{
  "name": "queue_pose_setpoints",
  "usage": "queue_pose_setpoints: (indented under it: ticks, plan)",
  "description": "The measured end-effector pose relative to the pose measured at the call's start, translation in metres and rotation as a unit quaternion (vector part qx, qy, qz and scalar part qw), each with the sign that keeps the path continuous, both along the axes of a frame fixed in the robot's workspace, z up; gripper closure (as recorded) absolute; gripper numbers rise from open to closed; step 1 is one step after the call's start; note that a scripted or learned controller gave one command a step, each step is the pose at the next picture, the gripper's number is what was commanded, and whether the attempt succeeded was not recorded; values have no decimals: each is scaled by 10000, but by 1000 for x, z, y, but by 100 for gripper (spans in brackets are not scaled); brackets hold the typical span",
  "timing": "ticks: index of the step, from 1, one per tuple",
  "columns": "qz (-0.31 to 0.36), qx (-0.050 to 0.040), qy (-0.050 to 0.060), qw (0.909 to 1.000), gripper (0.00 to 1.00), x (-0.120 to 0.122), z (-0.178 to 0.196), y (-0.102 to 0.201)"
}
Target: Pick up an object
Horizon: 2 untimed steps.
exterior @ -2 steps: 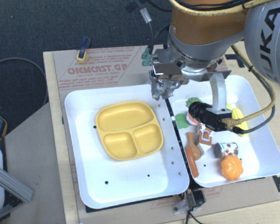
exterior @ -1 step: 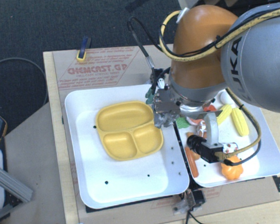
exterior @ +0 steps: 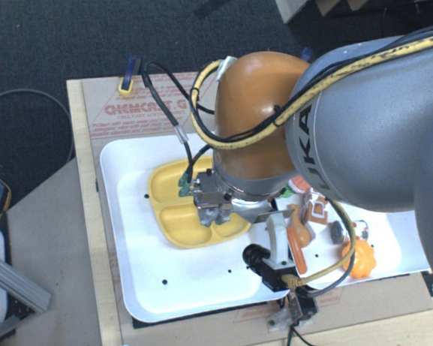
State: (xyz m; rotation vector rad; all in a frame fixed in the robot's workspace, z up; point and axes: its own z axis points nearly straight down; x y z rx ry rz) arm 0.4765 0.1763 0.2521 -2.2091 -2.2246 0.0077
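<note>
Gripper (exterior: 214,210) hangs over the yellow object (exterior: 175,202) in the left bin (exterior: 132,236); finger state cannot be told. Orange items (exterior: 359,258) lie in the right bin (exterior: 404,254).

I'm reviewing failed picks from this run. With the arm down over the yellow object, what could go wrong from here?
1. The hand sits at the right edge of the yellow object, not over its middle, so a grasp may slip off.
2. The object looks wide and rounded, possibly too broad to pinch.
3. Loose cables hang around the wrist and could snag on the left bin.
</note>
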Motion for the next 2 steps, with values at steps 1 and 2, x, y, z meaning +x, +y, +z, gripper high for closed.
queue_pose_setpoints:
  ticks: [1, 2]
  plan:
    - [-37, -2, -35, 10000, 100, 3, 13, -4]
    - [-70, -20, -46, 10000, 100, 79, -14, -48]
